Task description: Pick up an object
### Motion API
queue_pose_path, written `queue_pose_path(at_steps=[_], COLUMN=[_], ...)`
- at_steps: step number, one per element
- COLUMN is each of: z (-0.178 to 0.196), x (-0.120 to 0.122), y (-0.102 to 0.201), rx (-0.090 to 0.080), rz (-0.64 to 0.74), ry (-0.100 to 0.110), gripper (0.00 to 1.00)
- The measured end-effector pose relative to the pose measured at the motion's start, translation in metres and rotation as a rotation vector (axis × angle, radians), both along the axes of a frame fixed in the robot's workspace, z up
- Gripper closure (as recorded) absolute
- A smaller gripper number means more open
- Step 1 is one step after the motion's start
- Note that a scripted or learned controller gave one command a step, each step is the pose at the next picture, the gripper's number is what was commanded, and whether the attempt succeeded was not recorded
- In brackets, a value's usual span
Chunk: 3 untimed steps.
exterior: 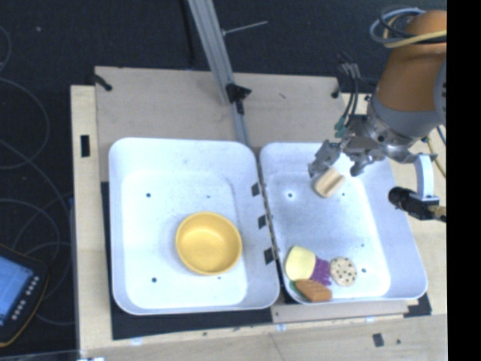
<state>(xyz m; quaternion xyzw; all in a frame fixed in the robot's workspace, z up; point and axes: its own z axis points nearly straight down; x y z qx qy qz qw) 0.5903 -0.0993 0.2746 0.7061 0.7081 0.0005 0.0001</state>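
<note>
My gripper [340, 165] hangs over the upper part of the right bin [391, 224], under the grey wrist with the orange band. A small tan block [328, 183] shows just below the gripper and a little to its left, touching or nearly touching its tip. Whether the block is gripped or resting on the bin floor, I cannot tell. At the right bin's near left corner lie a yellow rounded piece [300, 262], a purple piece [322, 271], an orange-brown piece [313, 292] and a speckled round cookie [343, 271]. A yellow bowl [208, 242] stands upright in the left bin [143, 171].
A slanted metal pole [218, 59] runs from the top down to the gap between the two bins. Cables hang by the arm at the upper right. A black fitting [409, 199] sticks out over the right bin's right rim.
</note>
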Motion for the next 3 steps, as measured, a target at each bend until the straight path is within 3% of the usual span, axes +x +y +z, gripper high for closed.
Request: queue_pose_path(at_steps=[1, 3], z=[0.0, -0.122], x=[0.0, 0.0], y=[0.0, 0.003], rx=[0.0, -0.003], rz=[-0.001, -0.005], ry=[0.0, 0.006], gripper=[0.0, 0.0])
